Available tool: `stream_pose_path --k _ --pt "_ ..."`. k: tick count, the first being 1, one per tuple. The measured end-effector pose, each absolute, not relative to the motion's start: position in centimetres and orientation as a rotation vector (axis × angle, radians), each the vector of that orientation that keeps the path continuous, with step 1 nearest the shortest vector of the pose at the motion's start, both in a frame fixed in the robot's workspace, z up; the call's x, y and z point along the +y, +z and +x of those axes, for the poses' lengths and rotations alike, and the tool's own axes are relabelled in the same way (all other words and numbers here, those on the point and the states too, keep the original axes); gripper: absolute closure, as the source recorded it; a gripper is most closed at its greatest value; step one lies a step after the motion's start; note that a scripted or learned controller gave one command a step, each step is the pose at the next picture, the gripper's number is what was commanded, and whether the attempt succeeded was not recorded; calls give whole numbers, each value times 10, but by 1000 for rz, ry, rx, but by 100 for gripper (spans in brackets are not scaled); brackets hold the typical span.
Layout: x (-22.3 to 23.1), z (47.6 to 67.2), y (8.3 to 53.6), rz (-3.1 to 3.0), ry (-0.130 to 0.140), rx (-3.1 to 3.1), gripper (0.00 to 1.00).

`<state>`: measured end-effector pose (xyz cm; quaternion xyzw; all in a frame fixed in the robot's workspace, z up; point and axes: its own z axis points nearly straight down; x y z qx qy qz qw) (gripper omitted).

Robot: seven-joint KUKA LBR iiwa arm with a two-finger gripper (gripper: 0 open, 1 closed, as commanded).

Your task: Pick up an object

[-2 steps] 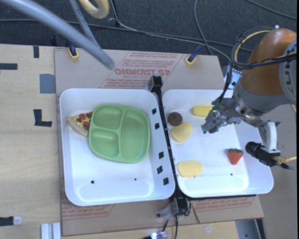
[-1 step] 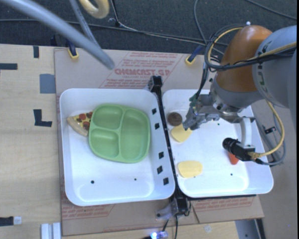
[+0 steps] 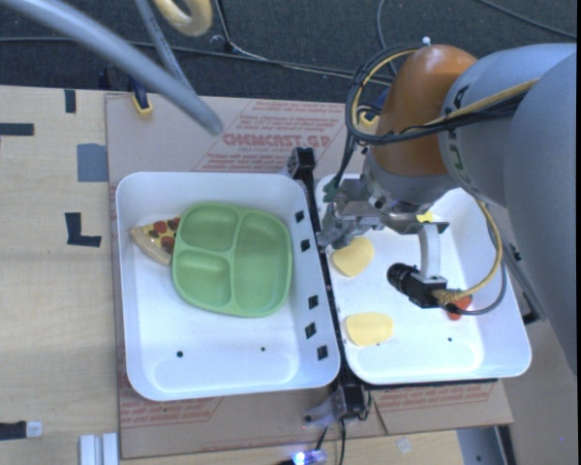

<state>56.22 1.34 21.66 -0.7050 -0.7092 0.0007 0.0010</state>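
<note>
Two pale yellow pieces lie in the right bin (image 3: 494, 356): one yellow piece (image 3: 354, 257) near the bin's left wall and another yellow piece (image 3: 369, 328) nearer the front. My gripper (image 3: 337, 229) hangs low over the right bin's left side, just above and touching the edge of the upper yellow piece. The wrist and its orange band hide the fingers from above. In the left bin (image 3: 213, 366) a green divided plate (image 3: 233, 259) lies on a pizza slice (image 3: 156, 236), whose tip sticks out at the left.
A black divider with clips (image 3: 315, 279) runs between the two bins. A black cable fitting with a red tip (image 3: 421, 287) hangs over the right bin's middle. Grey tubing (image 3: 97, 37) crosses the upper left above the bench.
</note>
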Motion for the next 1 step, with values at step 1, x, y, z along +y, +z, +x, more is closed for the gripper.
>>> stream_pose_path --k 1 --pt "60 578 228 -2214 -1 -2228 100"
